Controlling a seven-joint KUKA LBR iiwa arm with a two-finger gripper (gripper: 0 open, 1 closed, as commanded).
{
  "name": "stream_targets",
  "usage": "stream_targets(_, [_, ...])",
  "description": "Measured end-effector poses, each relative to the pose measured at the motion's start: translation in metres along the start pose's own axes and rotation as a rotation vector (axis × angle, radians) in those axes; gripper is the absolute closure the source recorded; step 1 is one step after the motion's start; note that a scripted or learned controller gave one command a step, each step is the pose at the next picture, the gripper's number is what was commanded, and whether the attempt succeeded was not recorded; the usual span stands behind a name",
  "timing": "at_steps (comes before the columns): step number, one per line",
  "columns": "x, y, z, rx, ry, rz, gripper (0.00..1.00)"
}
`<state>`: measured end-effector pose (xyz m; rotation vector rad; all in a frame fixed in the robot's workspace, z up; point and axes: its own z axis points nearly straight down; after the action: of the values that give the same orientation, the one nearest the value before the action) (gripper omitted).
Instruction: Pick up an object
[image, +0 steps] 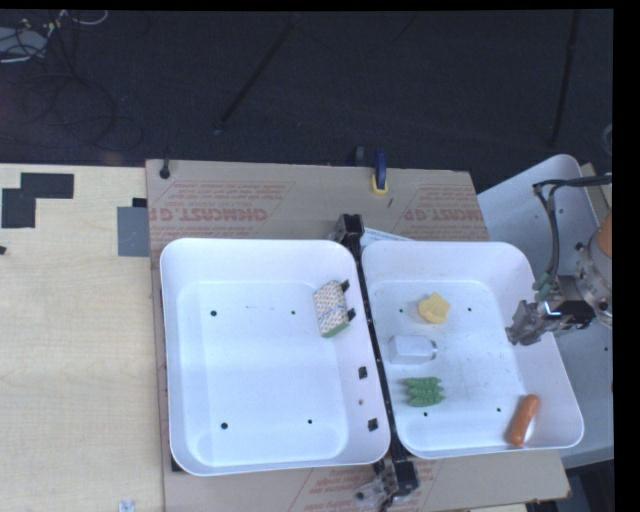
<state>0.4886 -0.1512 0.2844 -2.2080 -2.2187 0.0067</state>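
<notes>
The gripper hangs over the right rim of the right bin; whether it is released or clenched cannot be told. In that bin lie a yellow piece, a white block, a green piece and an orange sausage. A patterned sponge rests in the left bin, near its right wall.

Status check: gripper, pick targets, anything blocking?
Gripper at right bin's right rim, holding nothing visible. Yellow piece, green item, orange item lie loose there. Nothing blocking.
</notes>
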Motion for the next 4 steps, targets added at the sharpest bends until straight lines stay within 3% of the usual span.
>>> stream_targets(1, [0.001,-0.014,-0.095,-0.019,-0.007,0.004,1.0])
stream_targets(2, [0.072,-0.013,-0.004,-0.001,-0.002,-0.001,1.0])
stream_targets(3, [0.138,-0.013,-0.071,-0.013,-0.004,-0.002,1.0])
stream_targets(4, [0.114,0.014,0.107,0.006,-0.005,0.007,1.0])
